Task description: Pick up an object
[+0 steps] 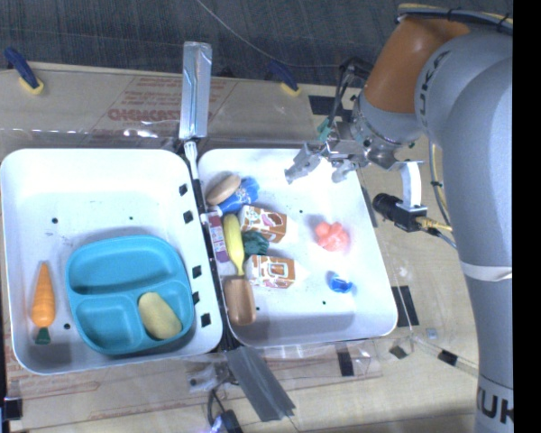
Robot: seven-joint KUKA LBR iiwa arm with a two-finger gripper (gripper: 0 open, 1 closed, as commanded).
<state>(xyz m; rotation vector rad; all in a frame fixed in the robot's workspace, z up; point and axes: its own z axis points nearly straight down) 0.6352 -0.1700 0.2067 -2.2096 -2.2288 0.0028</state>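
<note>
My gripper (322, 170) hangs over the far part of the right bin (370, 305), open, with nothing between its fingers. Below it, to the right, a pink-red lump (332, 234) lies on the bin floor, and a small blue piece (340, 284) sits nearer the front. Along the bin's left side lie a brown bun (223, 188), a blue toy (246, 190), a yellow banana (232, 242), two printed packets (264, 222) (272, 271) and a brown sausage (239, 300). The gripper touches none of them.
The left bin (18, 179) holds a blue divided tray (117, 278) with a yellow potato-like piece (160, 315) in one compartment, and an orange carrot (42, 298) beside the tray. A metal divider post (196, 88) stands between the bins at the back.
</note>
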